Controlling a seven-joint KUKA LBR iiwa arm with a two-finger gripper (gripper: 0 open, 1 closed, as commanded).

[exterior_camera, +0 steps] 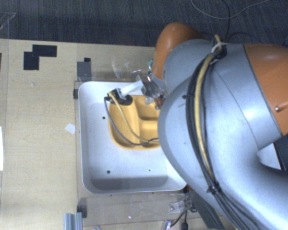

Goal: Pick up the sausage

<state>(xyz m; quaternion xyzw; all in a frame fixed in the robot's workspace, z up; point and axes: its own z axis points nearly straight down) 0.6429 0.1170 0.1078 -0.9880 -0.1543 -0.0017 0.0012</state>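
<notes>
1. At the upper left of the frame, black marks [38,56] sit on the tan bench [33,166]. A small white scrap [69,127] lies near the left wall of the white bin [89,147]. None of this bears on the grasp.
2. The bin's floor is bare white along its left and lower parts, so the sausage most likely lies further right, under the tool. I cannot tell its exact place.
3. At centre frame the gripper [132,121], a yellow body looped with black cables [116,121], is down low inside the bin near its upper wall. Its working end is hidden from this angle, so I cannot tell whether it is released, clenched or grasping anything.
4. The grey arm [216,138] with its orange band [273,85] covers the right of the frame.
5. My judgement is that the step in hand is the descent and closing. To do it well:
   - centre the tool over the sausage's short axis;
   - keep clear of the bin wall;
   - close gently and fully before lifting;
   - rise straight up, so that a round, slippery thing does not roll out.
</notes>
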